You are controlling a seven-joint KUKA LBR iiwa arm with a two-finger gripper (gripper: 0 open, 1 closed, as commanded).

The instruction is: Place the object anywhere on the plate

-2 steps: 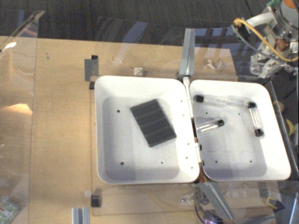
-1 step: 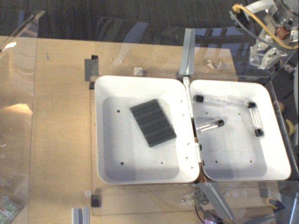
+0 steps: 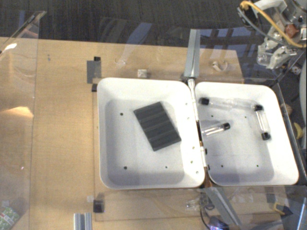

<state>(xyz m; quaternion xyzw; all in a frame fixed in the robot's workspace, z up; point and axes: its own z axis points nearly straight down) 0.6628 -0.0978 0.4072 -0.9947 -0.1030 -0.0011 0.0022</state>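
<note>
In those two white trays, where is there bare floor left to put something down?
Left bin: bare floor all around the dark ridged plate, widest along the near wall. Right bin: three clear tubes crowd the far half; the near half, below them, is bare.

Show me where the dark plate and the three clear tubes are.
dark plate [image 3: 157, 126], camera view, its middle, left bin.
top tube [image 3: 228, 101], camera view, clear body.
middle tube [image 3: 214, 129], camera view, body.
right tube [image 3: 262, 121], camera view, body.
</note>
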